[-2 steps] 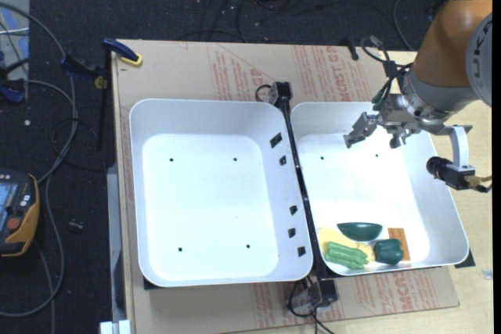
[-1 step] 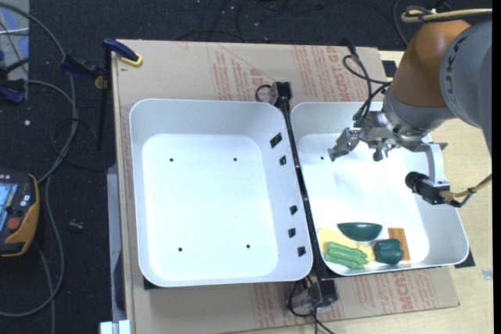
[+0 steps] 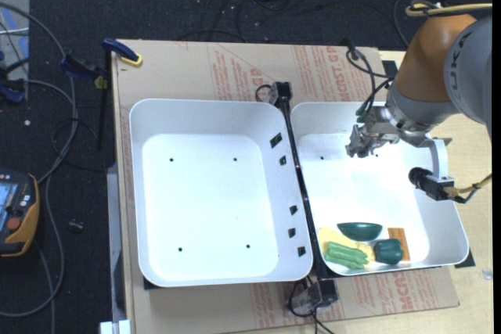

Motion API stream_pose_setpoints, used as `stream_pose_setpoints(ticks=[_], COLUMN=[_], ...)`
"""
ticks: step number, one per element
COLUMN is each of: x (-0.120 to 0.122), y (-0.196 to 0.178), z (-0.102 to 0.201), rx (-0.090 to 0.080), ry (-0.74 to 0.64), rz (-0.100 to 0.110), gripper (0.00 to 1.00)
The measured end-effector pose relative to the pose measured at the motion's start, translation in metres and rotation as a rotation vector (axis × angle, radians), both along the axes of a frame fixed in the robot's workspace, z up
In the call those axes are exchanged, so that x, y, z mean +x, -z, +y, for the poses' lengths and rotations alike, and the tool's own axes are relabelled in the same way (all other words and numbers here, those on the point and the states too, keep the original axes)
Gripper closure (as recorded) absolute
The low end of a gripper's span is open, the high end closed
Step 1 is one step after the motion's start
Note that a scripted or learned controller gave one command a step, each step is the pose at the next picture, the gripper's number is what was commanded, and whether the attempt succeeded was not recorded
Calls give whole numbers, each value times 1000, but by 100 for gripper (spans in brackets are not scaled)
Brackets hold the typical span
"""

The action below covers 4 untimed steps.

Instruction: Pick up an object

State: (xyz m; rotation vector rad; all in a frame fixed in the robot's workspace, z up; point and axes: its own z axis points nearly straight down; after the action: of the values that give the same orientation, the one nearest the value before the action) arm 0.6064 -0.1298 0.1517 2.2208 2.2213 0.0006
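My hand [image 3: 366, 141]: hangs over the far end of the right bin [image 3: 446, 203], well apart from the objects; from this angle I cannot tell how it is set, and I see nothing held in it.
Where the objects are: all clustered in the near corner of the right bin, touching or just beside one another.
Dark green bowl-shaped piece [image 3: 359, 230]: looks like hard, smooth plastic, light; its rounded back may slip, so I judge the rim the better hold.
Light green ridged piece [image 3: 345, 254]: long and narrow, likely light and stiff; I would take it across its short width, near the middle.
Teal chunk [image 3: 388, 250]: compact and rounded, probably light; I would pinch it across its sides.
Yellow flat piece [image 3: 335, 235]: lies under the others, thin, hard to get under.
Orange piece [image 3: 398, 234]: small, partly hidden; material unclear.
Crowding: neighbours touch, so a grasp may nudge them.
Left bin [image 3: 205, 121]: not where my targets are.
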Motion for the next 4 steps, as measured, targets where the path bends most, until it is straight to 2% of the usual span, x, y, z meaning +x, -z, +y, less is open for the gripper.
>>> stream_pose_setpoints(ticks=[2, 3, 4], x=[-8, -8, 1], y=[-95, -106, -109], z=[6, 6, 60], rx=[0, 0, 1], ry=[0, 0, -5], rz=[-4, 0, 1], gripper=[100, 100, 100])
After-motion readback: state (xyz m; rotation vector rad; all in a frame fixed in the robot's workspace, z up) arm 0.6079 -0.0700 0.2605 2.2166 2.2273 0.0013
